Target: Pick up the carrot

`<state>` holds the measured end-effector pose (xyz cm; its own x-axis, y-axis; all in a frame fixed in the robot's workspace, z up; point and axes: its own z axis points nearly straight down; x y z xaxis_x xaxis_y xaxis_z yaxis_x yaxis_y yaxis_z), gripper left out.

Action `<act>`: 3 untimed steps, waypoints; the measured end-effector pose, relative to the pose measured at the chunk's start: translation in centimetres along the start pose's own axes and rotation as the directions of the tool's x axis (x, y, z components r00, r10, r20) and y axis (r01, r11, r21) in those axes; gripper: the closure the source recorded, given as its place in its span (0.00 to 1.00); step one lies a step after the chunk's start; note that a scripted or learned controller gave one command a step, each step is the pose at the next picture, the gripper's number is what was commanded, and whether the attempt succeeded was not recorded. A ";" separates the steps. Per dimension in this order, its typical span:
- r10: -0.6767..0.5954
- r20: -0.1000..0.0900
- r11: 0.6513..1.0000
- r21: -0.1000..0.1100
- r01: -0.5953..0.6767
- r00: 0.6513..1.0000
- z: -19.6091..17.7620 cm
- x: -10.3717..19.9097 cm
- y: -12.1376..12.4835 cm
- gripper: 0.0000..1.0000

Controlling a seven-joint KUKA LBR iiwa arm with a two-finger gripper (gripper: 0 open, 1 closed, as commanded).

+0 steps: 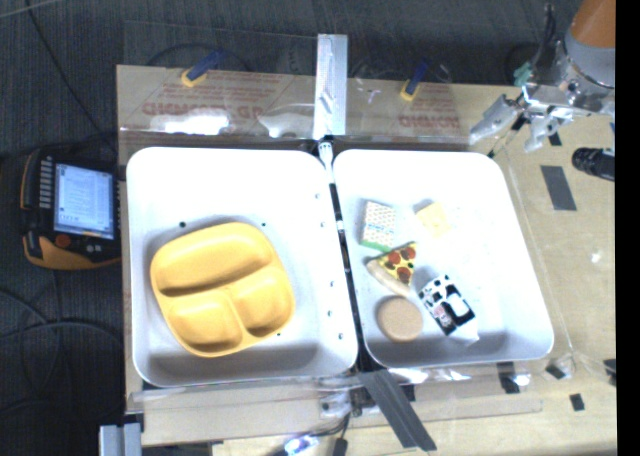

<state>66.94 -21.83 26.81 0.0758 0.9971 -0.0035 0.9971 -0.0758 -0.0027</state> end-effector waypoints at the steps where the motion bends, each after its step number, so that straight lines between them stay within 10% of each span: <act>1: 0.249 -0.006 0.969 0.004 -0.249 0.968 16.9 1.4 0.0 0.00; 2: 0.355 0.001 0.935 0.003 -0.355 0.935 5.0 0.7 -0.8 0.00; 3: 0.210 -0.003 0.978 0.005 -0.210 0.978 14.8 3.0 -4.4 0.00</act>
<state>62.70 -18.57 11.98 0.2834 0.9590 -0.0006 0.9590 -0.2834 -0.0069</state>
